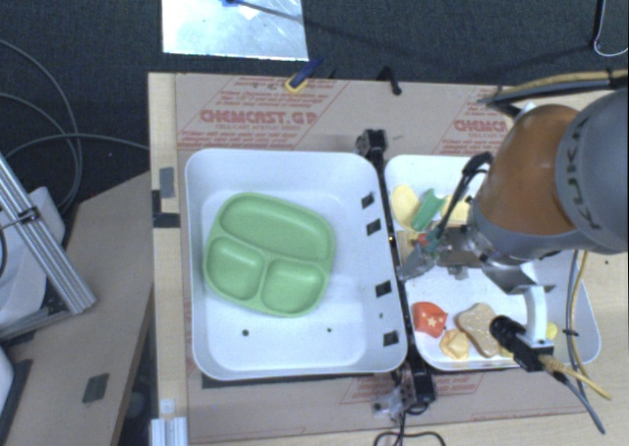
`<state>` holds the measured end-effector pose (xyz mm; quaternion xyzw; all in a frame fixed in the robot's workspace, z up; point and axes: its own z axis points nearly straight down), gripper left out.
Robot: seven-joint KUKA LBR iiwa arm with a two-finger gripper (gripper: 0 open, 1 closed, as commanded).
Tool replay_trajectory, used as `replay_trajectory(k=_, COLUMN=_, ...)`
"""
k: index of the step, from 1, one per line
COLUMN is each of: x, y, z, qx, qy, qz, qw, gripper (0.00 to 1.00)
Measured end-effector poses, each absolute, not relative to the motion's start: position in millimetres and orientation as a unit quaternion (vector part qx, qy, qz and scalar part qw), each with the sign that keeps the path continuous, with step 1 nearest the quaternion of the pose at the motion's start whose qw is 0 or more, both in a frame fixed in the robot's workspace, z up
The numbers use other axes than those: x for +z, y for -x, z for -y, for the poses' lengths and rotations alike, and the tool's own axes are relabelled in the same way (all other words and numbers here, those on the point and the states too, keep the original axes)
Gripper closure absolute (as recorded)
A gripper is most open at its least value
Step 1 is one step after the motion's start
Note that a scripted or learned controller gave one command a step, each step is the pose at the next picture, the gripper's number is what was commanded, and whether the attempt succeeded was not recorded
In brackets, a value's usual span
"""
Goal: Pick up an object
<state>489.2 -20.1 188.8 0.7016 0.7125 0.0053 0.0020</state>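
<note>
"CHEMCAST GP" on bench sheet (257, 112)

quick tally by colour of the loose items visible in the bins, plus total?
Green: 2, a green three-compartment plastic plate in the left bin and a small green piece in the right bin.
Yellow: 2, a pale yellow lump and a small yellow chunk.
Red: 1, a red rounded piece.
Tan: 1, a tan bread-like slice.
Total: 6 visible; the arm may hide more.
</note>
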Motion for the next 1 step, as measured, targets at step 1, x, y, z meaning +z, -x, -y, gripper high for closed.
replay_trajectory(k=1, x=195.4, y=-488.8, z=27.3, qx=0.0024, qy=-0.705, qz=-0.709, qw=0.002, gripper=1.00)
